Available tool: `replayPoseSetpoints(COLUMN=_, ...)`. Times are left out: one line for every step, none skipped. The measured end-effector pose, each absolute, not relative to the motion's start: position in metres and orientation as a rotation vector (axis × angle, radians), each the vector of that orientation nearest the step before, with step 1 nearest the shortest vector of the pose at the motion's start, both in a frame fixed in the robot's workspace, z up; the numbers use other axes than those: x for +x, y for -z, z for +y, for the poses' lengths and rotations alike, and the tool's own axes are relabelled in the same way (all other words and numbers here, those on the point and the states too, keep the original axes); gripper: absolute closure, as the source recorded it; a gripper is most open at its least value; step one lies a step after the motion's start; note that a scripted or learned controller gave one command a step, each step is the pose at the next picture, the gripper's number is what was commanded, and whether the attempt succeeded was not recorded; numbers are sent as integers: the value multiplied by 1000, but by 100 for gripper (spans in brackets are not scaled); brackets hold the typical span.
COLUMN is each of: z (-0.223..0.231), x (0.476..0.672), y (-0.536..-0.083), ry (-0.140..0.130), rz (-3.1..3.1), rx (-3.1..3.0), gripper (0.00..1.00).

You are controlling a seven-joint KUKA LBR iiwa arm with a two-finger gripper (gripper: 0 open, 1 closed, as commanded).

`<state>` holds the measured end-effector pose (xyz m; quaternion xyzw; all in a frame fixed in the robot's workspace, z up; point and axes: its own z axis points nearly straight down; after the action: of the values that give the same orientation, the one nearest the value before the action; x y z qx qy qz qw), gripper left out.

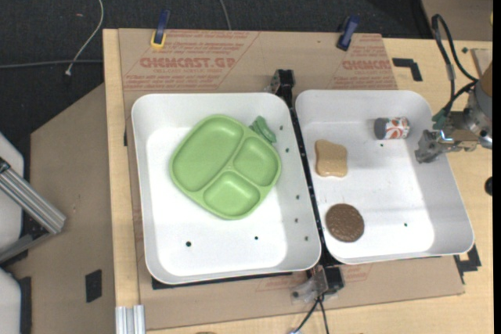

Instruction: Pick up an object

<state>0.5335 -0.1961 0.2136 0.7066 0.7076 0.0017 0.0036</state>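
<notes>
The right bin (pixel 391 242) holds three loose things. A tan slice-shaped piece (pixel 331 159) lies near its left wall. In front of that piece lies a round brown disc (pixel 344 222). A small can (pixel 392 128) with a grey end and a red and white label lies on its side at the back right. My gripper (pixel 430 146) hangs over the bin's right rim, to the right of the can and slightly nearer the front, with nothing visibly in it.
The left bin (pixel 156 246) holds a light green divided plate (pixel 225 166) with a small dark green item (pixel 264 129) at its back right edge. A black divider (pixel 301 168) runs between the bins. Clamps (pixel 347 33) sit at the cardboard's back edge.
</notes>
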Motion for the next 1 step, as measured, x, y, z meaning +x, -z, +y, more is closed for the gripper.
replayPoseSetpoints(z=-135, x=551, y=-222, ry=-6, rz=2229, rx=2212, gripper=100)
